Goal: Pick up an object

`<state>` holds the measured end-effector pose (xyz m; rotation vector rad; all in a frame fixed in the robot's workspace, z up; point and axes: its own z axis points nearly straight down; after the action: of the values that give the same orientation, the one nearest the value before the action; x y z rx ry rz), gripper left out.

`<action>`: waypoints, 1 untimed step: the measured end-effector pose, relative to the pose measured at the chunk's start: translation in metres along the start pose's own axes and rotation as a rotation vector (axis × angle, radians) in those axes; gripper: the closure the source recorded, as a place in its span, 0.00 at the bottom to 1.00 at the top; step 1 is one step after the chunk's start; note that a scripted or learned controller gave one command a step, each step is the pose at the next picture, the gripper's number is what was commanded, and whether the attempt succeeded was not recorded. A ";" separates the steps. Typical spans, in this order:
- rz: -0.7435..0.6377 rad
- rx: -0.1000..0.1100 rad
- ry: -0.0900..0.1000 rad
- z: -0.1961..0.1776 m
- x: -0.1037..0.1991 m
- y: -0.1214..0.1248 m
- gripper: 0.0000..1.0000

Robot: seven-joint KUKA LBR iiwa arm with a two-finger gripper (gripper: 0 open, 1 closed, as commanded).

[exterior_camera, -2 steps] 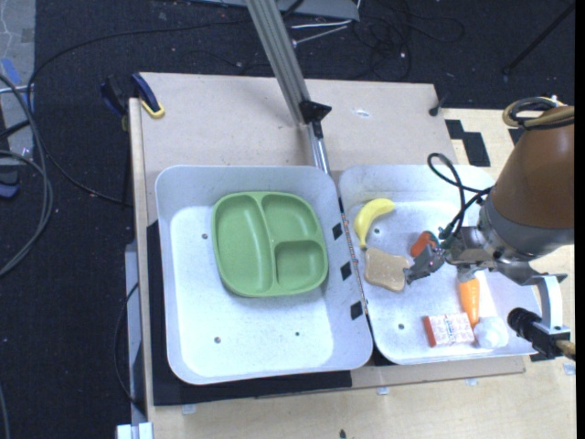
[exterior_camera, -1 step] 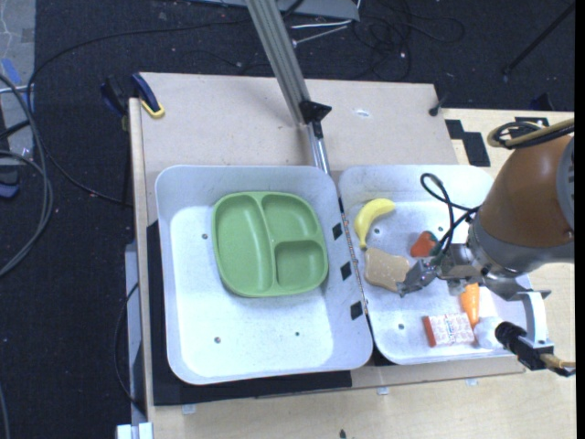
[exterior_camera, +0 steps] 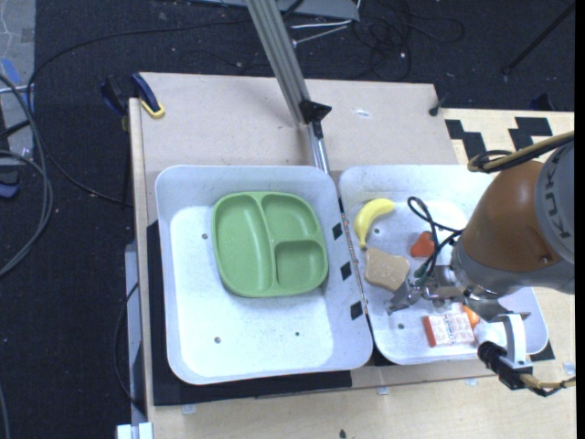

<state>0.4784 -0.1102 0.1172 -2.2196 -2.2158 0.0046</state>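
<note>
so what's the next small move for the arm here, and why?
Probably a short drop onto the tan block. The gripper sits low in the right bin, just at the block's lower right edge, with nothing visibly held. The banana and the red-and-white packet lie farther off, so the block looks like the nearest target. A slight shift toward it first may help centre the grasp.

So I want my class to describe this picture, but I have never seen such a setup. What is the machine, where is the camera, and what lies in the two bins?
One camera looks down at a slant from above the bench. The grey and orange shape on the right is a robot arm; its end effector hovers low in the right bin. That bin holds a banana, a tan block, a small orange piece and a red and white packet. The left bin holds a green divided plate. Nothing looks held.
</note>
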 end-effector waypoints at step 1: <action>0.000 -0.008 -0.002 0.024 0.000 0.001 0.00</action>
<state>0.4790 -0.1103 0.0930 -2.2246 -2.2206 -0.0013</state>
